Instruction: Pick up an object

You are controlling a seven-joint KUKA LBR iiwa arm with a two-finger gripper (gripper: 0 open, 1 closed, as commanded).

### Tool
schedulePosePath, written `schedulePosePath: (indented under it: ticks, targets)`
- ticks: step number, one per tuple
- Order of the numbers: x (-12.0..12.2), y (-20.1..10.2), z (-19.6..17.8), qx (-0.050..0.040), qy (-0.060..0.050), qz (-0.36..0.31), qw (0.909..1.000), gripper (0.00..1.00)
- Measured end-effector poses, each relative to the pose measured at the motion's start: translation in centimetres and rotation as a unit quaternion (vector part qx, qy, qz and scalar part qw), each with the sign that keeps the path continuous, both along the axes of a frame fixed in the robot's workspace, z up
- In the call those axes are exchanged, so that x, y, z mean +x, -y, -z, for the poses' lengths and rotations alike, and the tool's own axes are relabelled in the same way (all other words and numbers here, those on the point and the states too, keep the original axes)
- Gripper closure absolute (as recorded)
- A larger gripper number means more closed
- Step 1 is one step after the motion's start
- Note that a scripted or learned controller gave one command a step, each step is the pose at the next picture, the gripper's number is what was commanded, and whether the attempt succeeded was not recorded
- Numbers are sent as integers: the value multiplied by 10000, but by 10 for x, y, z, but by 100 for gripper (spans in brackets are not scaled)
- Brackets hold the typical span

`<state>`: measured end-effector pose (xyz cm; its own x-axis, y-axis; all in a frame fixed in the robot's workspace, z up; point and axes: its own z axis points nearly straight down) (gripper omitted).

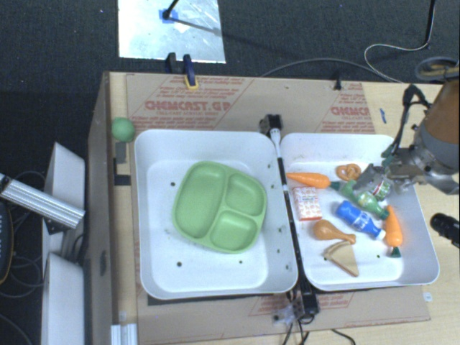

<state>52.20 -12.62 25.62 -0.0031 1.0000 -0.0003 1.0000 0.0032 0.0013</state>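
Several light, hard plastic toys fill the right bin (420, 268); the claw (375, 185), fingers' spread indiscernible, overhangs a slippery green bottle (357, 194); grip across its middle.

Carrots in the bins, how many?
2, both in the right bin. One carrot lies near the divider at the upper left; the other carrot lies by the right wall, beside the blue bottle. The gripper could hide more.

A green ball (123, 129) sits on the bench beside the left bin (154, 264), which holds a green divided plate (219, 207).
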Motion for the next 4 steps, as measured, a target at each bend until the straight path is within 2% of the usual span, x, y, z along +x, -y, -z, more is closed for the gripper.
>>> schedulePosePath:
  ticks: [1, 2, 3, 4]
  targets:
    - [-25, 24, 146, -4, -8, 16, 10000, 0]
    - [29, 27, 172, 1, 1, 2, 10000, 0]
    - [30, 28, 161, -2, 10, -6, 10000, 100]
    - [28, -57, 71, 7, 15, -10, 10000, 100]
